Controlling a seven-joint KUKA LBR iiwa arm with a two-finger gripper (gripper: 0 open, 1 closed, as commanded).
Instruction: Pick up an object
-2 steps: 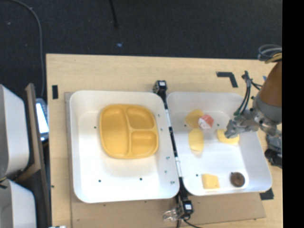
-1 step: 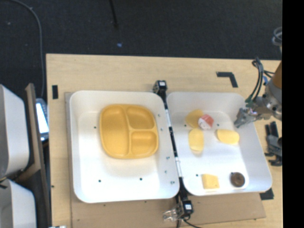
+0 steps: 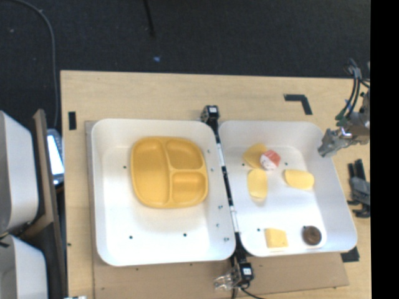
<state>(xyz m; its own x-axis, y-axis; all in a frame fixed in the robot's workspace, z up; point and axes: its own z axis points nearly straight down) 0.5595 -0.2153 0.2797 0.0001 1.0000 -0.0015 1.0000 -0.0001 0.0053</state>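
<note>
Objects in the right bin (image 3: pixel 324 220) number six by my count: four yellow pieces, one small red-and-white item and one brown disc. Taking the divider (image 3: pixel 224 179) between the two bins as the landmark, a rounded yellow lump (image 3: pixel 254 154) lies right of its upper part, with the red-and-white item (image 3: pixel 270 160) touching that lump's right side (what it is I cannot tell at this size). Below the lump, just right of the divider's middle, sits a smooth oval yellow piece (image 3: pixel 258 184); farther right at the same level lies a wider, pillow-shaped yellow piece (image 3: pixel 299 179). Right of the divider's lower end rests a flat square yellow tile (image 3: pixel 276 237), and beyond it the round brown disc (image 3: pixel 312 235), dark and glossy at its centre.

The left bin (image 3: pixel 112 229), on the divider's other side, holds one yellow plate (image 3: pixel 168 171), rounded-square, matte, moulded into three compartments.

Both bins are shallow, white and smooth, with rounded corners, and stand on a pale wooden bench (image 3: pixel 156 95).

The gripper (image 3: pixel 330 143), grey metal, hangs over the right bin's far upper rim, well away from the divider, with nothing seen between its fingers; whether they are spread or pressed together I cannot tell.
</note>
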